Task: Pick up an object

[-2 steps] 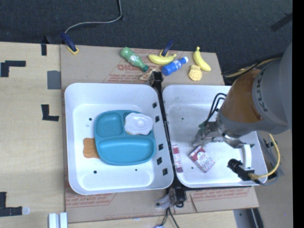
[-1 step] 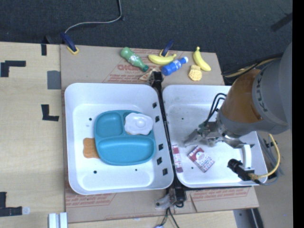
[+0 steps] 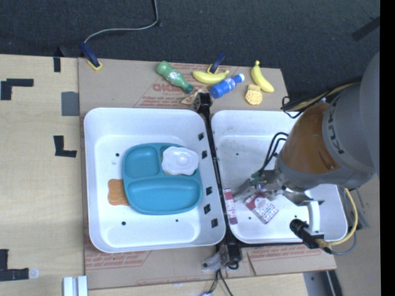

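My gripper [image 3: 260, 190] is low in the right bin [image 3: 247, 128], at the end of the grey arm with its orange band [image 3: 308, 143]. Directly under and just in front of it lies a small red and white packet [image 3: 265, 209] on the bin floor. A second red and white wrapper [image 3: 229, 205] lies against the divider at the bin's left side. The wrist hides the gripper's tips, so I see no object held.
The left bin [image 3: 99, 165] holds a blue divided plate [image 3: 162, 187] with a white lump [image 3: 180, 160] on it and a tan piece [image 3: 116, 192] beside it. Behind the bins lie a green bottle [image 3: 174, 76], two bananas [image 3: 210, 76], a blue bottle [image 3: 226, 86] and a toy corn [image 3: 252, 94].
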You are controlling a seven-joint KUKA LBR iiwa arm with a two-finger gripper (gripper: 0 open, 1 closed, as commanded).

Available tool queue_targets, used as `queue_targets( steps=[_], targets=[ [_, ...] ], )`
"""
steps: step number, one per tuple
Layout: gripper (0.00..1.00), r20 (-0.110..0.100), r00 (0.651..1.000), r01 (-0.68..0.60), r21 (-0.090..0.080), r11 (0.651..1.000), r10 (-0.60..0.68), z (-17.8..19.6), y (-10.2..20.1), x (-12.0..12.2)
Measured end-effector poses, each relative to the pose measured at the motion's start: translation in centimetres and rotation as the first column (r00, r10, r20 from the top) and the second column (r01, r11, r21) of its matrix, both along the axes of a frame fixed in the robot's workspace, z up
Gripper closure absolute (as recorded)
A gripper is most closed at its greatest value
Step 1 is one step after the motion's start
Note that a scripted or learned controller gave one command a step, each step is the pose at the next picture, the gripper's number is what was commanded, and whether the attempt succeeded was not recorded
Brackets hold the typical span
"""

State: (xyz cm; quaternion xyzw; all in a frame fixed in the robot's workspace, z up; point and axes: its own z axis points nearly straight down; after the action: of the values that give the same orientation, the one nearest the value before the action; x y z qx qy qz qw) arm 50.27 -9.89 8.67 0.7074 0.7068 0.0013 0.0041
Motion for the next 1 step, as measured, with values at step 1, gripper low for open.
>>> queue_targets(
  steps=[1],
  targets=[
    [1.00, 0.000, 1.000, 0.001, -0.001, 1.000, -0.001, 0.96, -0.04, 0.03]
  ],
)
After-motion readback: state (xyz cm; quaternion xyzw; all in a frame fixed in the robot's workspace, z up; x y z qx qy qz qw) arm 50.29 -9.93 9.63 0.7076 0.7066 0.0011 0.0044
